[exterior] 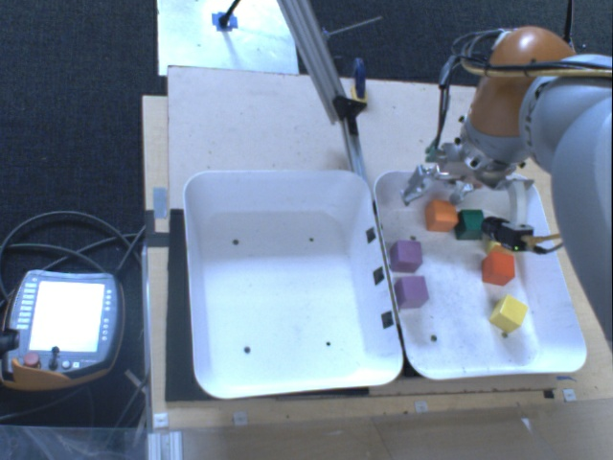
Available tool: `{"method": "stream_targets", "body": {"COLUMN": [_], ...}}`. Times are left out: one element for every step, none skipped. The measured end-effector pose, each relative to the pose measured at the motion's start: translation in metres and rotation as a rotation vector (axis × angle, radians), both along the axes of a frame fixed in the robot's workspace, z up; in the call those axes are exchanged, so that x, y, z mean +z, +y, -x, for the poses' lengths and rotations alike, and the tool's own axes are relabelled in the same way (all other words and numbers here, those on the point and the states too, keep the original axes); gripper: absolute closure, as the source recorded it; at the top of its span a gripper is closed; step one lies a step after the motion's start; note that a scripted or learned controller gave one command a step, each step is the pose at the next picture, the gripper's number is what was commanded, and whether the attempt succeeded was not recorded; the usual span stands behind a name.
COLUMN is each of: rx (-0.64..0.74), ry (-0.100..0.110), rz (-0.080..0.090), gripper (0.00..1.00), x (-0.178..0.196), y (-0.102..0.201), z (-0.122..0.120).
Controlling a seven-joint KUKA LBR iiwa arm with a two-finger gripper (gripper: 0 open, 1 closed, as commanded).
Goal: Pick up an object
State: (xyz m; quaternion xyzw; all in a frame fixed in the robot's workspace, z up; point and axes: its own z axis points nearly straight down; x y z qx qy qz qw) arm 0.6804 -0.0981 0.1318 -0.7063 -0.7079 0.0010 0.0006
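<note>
Camera view: gripper [448, 182] hovers at far end of right white plastic bin [556, 353], fingers spread, holding nothing. Small orange block [442, 216] just below; centre over it, descend straight, avoid green cube [469, 224] touching it.

White bins [287, 372], bright blocks.
Two purple cubes [406, 255], orange blocks [442, 216], green cube [469, 224], yellow cube [509, 313].
</note>
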Motion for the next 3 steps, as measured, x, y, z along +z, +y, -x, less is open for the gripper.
{"method": "stream_targets", "body": {"rx": [0.002, 0.004, 0.001], "ry": [-0.026, -0.026, -0.012], "rz": [0.005, 0.007, 0.001], "gripper": [0.0, 1.0, 1.0], "x": [-0.015, -0.005, 0.061], "y": [-0.001, -0.002, -0.005], "z": [-0.007, -0.007, -0.009]}}
